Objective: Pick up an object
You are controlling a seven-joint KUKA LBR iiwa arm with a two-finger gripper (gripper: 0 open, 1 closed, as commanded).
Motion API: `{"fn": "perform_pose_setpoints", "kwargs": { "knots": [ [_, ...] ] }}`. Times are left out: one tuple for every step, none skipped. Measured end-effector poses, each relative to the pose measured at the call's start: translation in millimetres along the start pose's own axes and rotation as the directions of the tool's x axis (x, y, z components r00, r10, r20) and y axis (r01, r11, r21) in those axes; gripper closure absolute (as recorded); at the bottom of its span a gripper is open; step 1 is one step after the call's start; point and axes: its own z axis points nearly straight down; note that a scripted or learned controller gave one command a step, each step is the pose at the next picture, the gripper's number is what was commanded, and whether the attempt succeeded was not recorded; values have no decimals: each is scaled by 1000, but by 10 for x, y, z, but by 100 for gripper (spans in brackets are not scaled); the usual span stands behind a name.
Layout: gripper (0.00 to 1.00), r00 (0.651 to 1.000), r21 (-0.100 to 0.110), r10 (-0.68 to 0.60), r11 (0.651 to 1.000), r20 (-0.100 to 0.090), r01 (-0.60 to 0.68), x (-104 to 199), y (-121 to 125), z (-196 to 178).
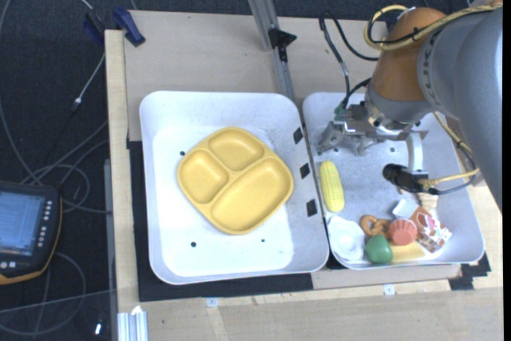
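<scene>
Camera view — gripper point(345, 138) low in the right bin point(459, 247), corn point(331, 185) just below it.

Seen from above at a slant: gripper hangs over the far left part of the right bin, nothing visible between its parts; cannot tell whether released or clenched. Nearest candidate is the corn, lying just toward the near edge from the gripper, slightly left, close by the bin's left wall. Long axis runs far-to-near, nearly parallel to that wall. Likely needs a short drop toward the near side, closing across the cob's narrow width. Further off, bunched in the near corner of the same bin: white cup point(346, 236), pretzel point(371, 225), green fruit point(378, 250), red piece point(402, 232), patterned packet point(432, 231). Left bin point(160, 120) holds one yellow divided plate point(235, 180), three compartments, all bare, well apart from the gripper.
</scene>
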Motion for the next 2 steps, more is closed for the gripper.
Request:
{"fn": "perform_pose_setpoints", "kwargs": {
  "knots": [
    [100, 1000, -10, -1, 1000, 0, 1, 8, 27, -155],
    [100, 1000, -17, -2, 1000, 2, 2, 32, 46, -804]
  ]
}}
